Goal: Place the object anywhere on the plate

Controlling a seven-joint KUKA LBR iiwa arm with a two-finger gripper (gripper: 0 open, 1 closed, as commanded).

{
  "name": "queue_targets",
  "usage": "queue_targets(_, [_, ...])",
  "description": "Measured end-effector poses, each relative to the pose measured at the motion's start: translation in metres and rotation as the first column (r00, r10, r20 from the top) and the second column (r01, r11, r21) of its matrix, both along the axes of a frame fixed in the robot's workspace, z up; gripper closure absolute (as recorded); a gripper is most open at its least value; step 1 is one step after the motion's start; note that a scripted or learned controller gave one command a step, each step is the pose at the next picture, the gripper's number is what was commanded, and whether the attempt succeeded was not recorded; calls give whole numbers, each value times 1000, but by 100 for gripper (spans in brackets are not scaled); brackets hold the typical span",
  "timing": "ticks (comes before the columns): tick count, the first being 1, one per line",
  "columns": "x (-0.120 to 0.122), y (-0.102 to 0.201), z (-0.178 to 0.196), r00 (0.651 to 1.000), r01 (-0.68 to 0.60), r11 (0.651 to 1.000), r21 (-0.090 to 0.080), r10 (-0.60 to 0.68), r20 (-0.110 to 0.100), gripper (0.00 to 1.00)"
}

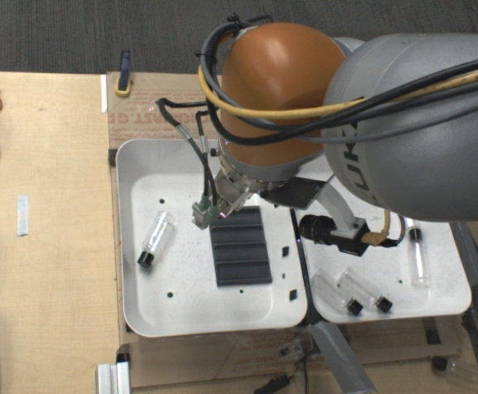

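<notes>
We see the arm reaching in from 3 o'clock, its orange band and grey body covering the far rims of both bins. The gripper [206,213] hangs low over the left bin [140,302], just at the 11 o'clock corner of the black ribbed plate [241,253]. From this angle we cannot tell whether the gripper is released or clenched, nor whether anything sits in it. The plate lies flat on the bin floor toward the bin's 3 o'clock side, its long edges running roughly 12 to 6. The clear tube [155,238] with a black cap lies on the white floor at 9 o'clock from the plate, well apart from it. It is tilted, with the cap pointing to about 7 o'clock. In the right bin [444,298] we see two short capped vials [351,290] close together near its 6 o'clock rim. A slim upright-lying tube [418,257] rests toward that bin's 3 o'clock side.
</notes>
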State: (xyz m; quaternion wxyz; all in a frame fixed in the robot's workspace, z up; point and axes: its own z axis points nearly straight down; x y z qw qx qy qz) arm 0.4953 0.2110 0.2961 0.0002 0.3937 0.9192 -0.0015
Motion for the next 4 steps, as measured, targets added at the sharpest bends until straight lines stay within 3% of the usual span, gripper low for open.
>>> queue_targets(1, [0,0,0,1000,0,1000,0,0,0,0])
queue_targets(2, [1,-1,8,1000,1,1000,-2,-1,-1,100])
queue_targets(3, [1,-1,8,1000,2,1000,-2,-2,-1,0])
queue_targets(4, [2,-2,16,1000,2,1000,-4,-2,-2,100])
